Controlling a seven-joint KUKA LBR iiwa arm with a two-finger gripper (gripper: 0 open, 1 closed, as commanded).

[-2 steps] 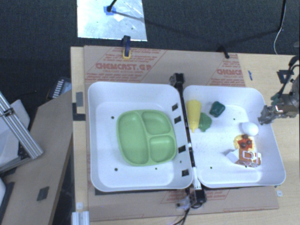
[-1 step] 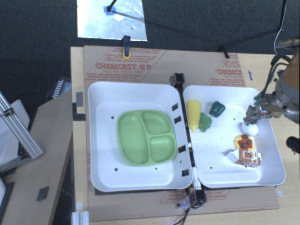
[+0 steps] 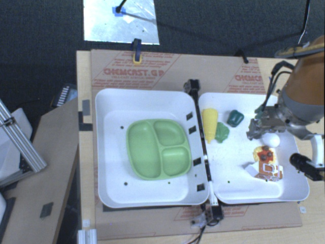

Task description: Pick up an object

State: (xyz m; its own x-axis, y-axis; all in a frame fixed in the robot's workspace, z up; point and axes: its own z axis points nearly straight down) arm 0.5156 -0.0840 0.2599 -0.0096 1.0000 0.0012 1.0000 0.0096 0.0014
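The right bin (image 3: 292,187) holds several small items. A yellow cone-shaped piece (image 3: 209,122) lies by the divider, with a light green lump (image 3: 222,132) touching it and a dark teal piece (image 3: 235,118) just behind. An orange and white packet (image 3: 266,164) lies toward the front. A white egg-like ball (image 3: 271,140) rests behind the packet. My gripper (image 3: 260,128) hangs low over the right side of this bin, right beside the white ball and partly covering it. Whether it touches the ball is unclear.
The left bin (image 3: 109,111) bears a green divided plate (image 3: 157,149). A black-clipped divider (image 3: 198,141) joins the two bins. Both stand on a cardboard sheet (image 3: 147,70), and a metal frame (image 3: 18,141) stands off the bench at left.
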